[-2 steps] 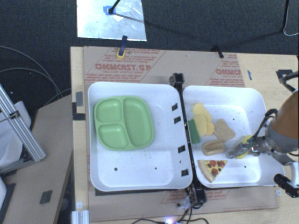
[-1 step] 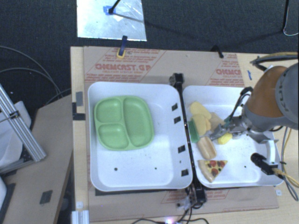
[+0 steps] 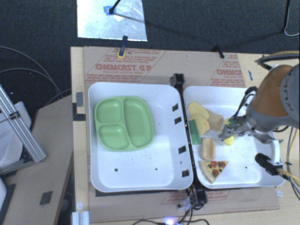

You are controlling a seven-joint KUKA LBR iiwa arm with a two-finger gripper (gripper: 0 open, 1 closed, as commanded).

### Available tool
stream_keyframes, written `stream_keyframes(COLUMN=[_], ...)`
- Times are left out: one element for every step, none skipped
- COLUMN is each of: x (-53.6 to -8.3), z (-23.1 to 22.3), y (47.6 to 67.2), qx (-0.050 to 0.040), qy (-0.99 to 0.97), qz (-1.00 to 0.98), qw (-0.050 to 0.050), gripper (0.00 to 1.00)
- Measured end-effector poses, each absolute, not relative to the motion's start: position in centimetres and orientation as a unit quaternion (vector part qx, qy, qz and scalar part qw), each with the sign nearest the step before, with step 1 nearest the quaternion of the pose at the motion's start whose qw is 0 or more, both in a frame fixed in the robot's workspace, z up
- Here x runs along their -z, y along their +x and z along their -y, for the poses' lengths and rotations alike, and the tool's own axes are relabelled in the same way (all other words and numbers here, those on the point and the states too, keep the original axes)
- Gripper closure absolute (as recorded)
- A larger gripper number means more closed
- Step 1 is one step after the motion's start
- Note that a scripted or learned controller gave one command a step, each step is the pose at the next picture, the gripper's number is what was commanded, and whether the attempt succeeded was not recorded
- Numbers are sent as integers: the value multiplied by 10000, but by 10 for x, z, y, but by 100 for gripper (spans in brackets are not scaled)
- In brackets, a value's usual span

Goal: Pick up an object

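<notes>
The right bin (image 3: 243, 172) holds toy food. Pale yellow chip pieces (image 3: 199, 116) lie at its upper left, with a beige lump (image 3: 215, 121) beside them. A bun-like piece (image 3: 207, 149) lies below them and a pizza slice (image 3: 213, 168) sits near the bin's front. A green strip (image 3: 192, 130) lies along the bin's left wall. My gripper (image 3: 228, 136) is low in the middle of the right bin, right at a small yellow object (image 3: 228, 141) by its tips. The arm's grey and orange wrist covers the bin's right part.
The left bin (image 3: 140, 172) holds a green divided plate (image 3: 124, 123) at its upper left. A black divider (image 3: 183, 125) runs between the bins. A black fitting (image 3: 267, 163) of the arm hangs over the right bin's front right corner. Cardboard lies under both bins.
</notes>
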State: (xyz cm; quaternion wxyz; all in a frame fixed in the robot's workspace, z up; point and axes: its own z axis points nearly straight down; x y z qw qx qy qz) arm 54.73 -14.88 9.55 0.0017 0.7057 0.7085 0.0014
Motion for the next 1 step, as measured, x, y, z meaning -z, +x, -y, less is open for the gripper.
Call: stream_keyframes(x=[-190], z=[44], y=[567], qx=[-53], qy=[7016], qz=[-7125], qw=[30], gripper=[100])
